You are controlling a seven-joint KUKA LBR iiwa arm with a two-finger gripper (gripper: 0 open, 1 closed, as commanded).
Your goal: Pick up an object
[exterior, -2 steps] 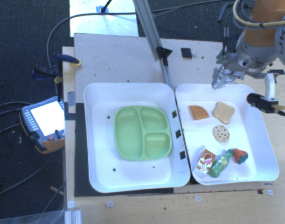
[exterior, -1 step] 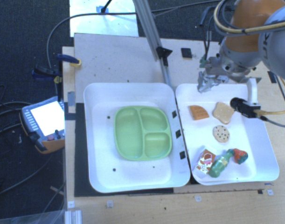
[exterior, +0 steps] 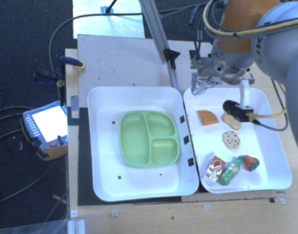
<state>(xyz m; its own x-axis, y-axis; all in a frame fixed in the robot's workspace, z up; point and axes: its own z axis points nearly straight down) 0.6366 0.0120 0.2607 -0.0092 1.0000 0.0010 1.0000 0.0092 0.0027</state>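
The right bin (exterior: 273,145) holds several small items. An orange wedge like toast (exterior: 208,117) lies near its upper left, with a pale oval biscuit (exterior: 231,122) to its right. A round speckled cookie (exterior: 231,140) sits at the middle. A red-and-white packet (exterior: 215,168), a green bottle (exterior: 230,173) and a red-and-teal toy (exterior: 250,163) cluster at the front. My gripper (exterior: 201,86) hangs over the bin's back left corner, above and behind the orange wedge, with nothing visibly held.
The left bin (exterior: 105,145) carries a green divided plate (exterior: 149,138). A slanted metal pole (exterior: 156,26) crosses behind the bins. The arm's black fitting with a yellow cable (exterior: 236,109) hangs over the right bin's back. A handheld pendant (exterior: 45,129) lies left of the bench.
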